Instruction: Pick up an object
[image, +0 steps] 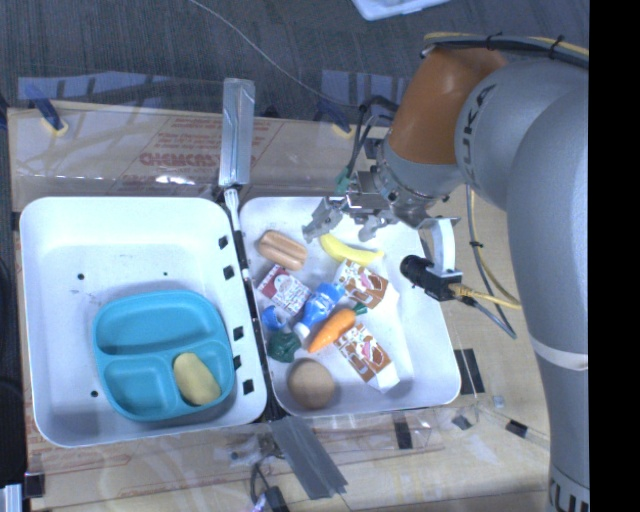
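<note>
Hovering at the frame's upper middle, our gripper (347, 216) has its fingers spread and empty; the banana (352, 250) lies just below them, its length running left-right.

Robot lab: bench (120, 150), bins (60, 230), cables (490, 290).

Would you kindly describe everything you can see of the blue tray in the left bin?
The blue tray is a turquoise, plastic-looking divided plate with rounded corners and raised rims. It has one long compartment along the far side and two smaller ones nearer the camera. It lies flat on the floor of the left bin, toward its near right corner. A yellowish potato rests in the near right compartment, against the rim.
</note>
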